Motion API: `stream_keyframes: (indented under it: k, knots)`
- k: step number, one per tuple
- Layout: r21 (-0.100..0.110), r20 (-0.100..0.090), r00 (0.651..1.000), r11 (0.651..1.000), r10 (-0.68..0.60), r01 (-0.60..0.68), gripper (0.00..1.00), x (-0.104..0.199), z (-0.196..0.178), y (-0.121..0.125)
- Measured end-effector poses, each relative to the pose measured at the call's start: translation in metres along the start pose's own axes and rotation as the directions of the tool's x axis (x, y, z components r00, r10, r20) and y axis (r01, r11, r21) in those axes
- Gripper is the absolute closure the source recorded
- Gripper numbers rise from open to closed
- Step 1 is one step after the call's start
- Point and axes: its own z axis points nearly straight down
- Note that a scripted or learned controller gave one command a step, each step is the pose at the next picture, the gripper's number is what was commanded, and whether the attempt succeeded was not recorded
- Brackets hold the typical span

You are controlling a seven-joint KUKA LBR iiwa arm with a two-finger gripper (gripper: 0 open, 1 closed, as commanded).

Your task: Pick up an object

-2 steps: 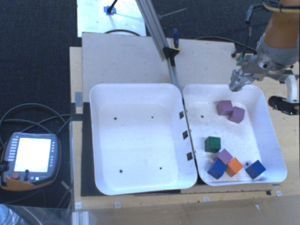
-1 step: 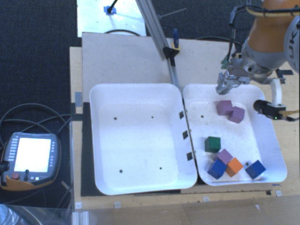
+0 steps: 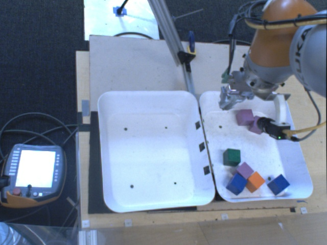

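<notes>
Two bins sit side by side on the worktop (image 3: 138, 65), touching along their inner walls: the left bin (image 3: 110, 188) and the right bin (image 3: 301, 180). The tool (image 3: 228, 100) hangs over the right bin's far left corner. Just right of it, a block (image 3: 244, 117) lies in the far part of that bin. Nearer the front lies a lone cube (image 3: 232, 156), and in front of it, a cluster of four blocks (image 3: 255, 179) runs along the near wall. A handheld pendant (image 3: 33, 175) lies left of the worktop.
</notes>
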Motion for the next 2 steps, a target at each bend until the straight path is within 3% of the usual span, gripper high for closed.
stream_keyframes:
  k: [1, 2]
  knots:
    - [0.000, 0.000, 1.000, 1.000, -0.001, 0.001, 1.00, 0.049, 0.011, -0.011]
    - [0.000, 0.000, 1.000, 1.000, 0.000, 0.000, 1.00, 0.090, 0.010, -0.038]
